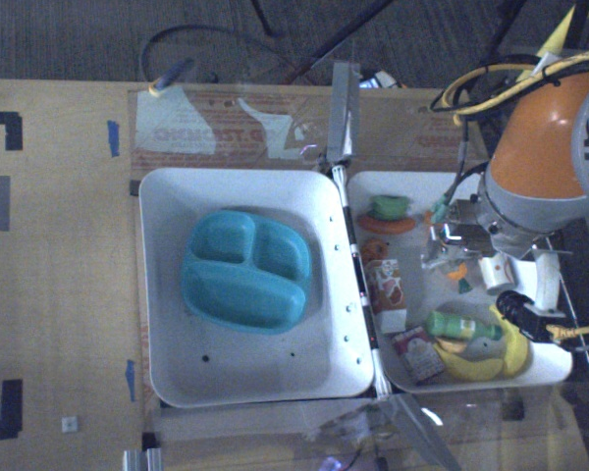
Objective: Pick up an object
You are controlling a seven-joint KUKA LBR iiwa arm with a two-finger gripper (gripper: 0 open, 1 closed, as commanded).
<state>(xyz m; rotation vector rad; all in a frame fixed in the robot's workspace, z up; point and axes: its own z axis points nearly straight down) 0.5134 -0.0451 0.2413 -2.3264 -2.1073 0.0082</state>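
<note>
KUKA iiwa arm, appearance

A bulbous orange band (538,130) is seen above a grey wrist section (525,209), the two divided by a curved seam. A dark marking is partly visible at the orange shell's right edge. Yellow and black cables (491,72) are looped beside the top of the orange band, and thin dark wires are run down along the grey part. Below it, silvery metal gripper hardware (450,243) is mounted, with small white and black fittings alongside.
</note>
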